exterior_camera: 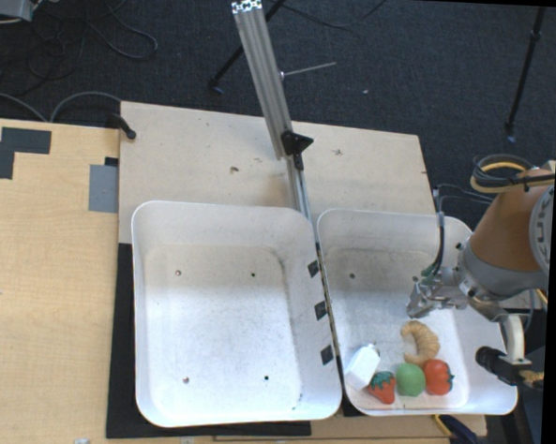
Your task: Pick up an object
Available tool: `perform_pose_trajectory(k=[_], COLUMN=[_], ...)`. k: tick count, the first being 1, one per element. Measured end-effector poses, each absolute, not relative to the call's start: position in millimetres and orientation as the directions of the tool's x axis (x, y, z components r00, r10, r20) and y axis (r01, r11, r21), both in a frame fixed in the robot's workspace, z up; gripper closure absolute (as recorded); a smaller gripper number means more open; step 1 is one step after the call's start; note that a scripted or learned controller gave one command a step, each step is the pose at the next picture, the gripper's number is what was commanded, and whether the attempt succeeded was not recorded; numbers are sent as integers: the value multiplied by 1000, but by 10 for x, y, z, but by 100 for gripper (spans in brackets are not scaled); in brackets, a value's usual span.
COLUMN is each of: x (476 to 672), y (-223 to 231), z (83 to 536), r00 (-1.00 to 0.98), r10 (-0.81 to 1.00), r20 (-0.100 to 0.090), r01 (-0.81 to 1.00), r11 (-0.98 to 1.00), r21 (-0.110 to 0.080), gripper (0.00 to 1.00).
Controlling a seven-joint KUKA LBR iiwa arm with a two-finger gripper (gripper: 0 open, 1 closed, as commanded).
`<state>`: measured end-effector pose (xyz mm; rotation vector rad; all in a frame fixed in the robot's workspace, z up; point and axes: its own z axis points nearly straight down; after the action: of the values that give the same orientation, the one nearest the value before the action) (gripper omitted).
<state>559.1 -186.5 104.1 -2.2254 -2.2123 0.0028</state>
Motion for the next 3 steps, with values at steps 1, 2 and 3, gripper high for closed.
perform_pose_trajectory(k=[1,2,3], x=[5565,5594,5604], y=[-1831,-1915,-1890], z=[1474,1927,2559], r00=[0,-1,-2], r10=[1000,1000,1000], r20=[0,-1,-2], r01=[1000,1000,1000], r11=[0,1,2], r21=[1,3,5], gripper=[100,100,100])
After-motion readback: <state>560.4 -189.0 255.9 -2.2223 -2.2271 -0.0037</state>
